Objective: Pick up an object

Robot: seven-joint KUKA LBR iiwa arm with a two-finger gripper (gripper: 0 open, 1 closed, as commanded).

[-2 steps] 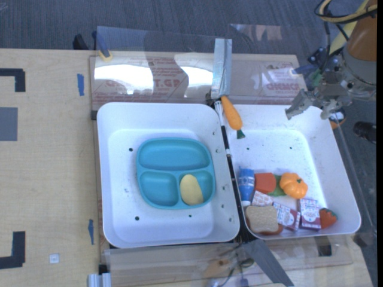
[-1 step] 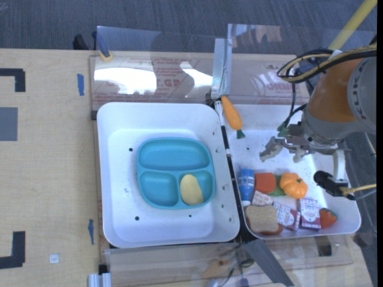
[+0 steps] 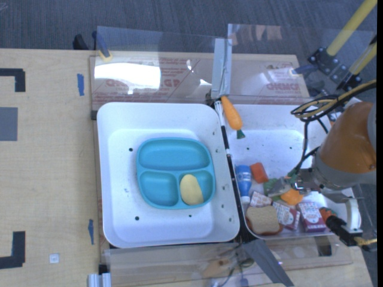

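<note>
Brown bread slice (image 3: 264,221), one, flat, at the right bin's (image 3: 269,139) near edge. Gripper (image 3: 291,191) low over this bin's clutter; jaw state cannot be told. Beside it: one small orange piece (image 3: 291,197), two red-and-white cartons (image 3: 304,215), one orange block (image 3: 259,172), one blue-capped bottle (image 3: 243,180). One carrot (image 3: 231,115) on the divider. Left bin (image 3: 114,160): one teal three-compartment plate (image 3: 173,172), one smooth yellow lemon (image 3: 191,189) in its lower right compartment.
</note>
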